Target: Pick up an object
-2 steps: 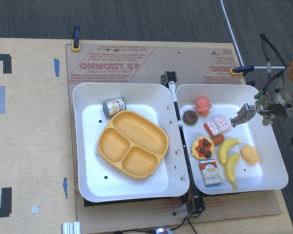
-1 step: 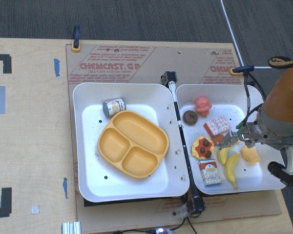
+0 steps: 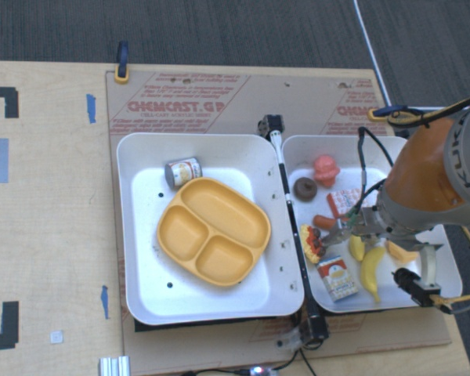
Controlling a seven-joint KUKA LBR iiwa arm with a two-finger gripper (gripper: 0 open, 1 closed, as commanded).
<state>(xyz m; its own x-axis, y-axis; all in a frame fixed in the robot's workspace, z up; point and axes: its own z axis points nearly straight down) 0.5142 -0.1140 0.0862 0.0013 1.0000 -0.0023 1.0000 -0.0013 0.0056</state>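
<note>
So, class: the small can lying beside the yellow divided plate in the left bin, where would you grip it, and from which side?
Grip the can across its round body, midway along, coming straight down from above. It lies on its side on the floor of the left bin, long axis roughly left to right, so the fingers should probably straddle the curved wall. The yellow plate sits close below it, so keep that finger narrow.
</note>
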